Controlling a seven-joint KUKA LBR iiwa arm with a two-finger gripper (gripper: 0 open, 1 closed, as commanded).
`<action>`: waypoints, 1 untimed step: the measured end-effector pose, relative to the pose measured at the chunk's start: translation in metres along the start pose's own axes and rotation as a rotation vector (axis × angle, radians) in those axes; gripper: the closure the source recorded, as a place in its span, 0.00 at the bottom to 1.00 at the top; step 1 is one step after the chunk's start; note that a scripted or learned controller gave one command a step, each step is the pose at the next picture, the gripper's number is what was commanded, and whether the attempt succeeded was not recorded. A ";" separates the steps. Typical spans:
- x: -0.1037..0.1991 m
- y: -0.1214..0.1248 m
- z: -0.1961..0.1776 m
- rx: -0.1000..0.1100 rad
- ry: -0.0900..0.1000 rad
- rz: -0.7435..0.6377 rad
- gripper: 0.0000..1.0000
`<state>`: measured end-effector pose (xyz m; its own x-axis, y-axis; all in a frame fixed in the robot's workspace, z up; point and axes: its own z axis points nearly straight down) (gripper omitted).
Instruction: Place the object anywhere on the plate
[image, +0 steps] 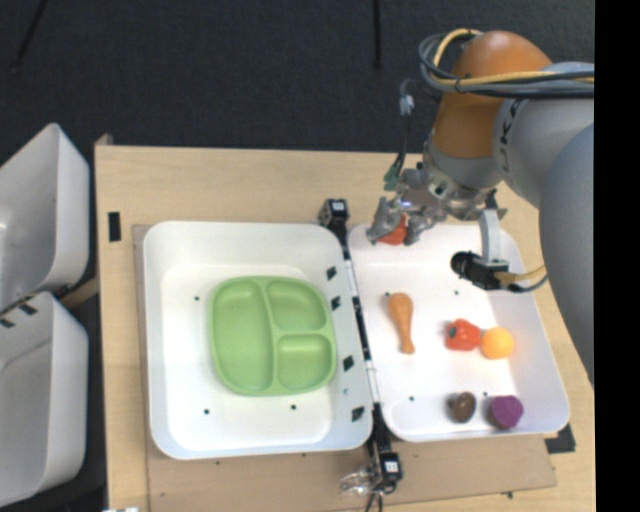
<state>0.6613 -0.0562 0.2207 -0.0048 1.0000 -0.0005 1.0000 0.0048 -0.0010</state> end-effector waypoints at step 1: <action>0.056 0.007 0.005 -0.002 0.000 0.000 1.00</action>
<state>0.6683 -0.0004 0.2161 -0.0050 1.0000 -0.0007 1.0000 0.0050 0.0011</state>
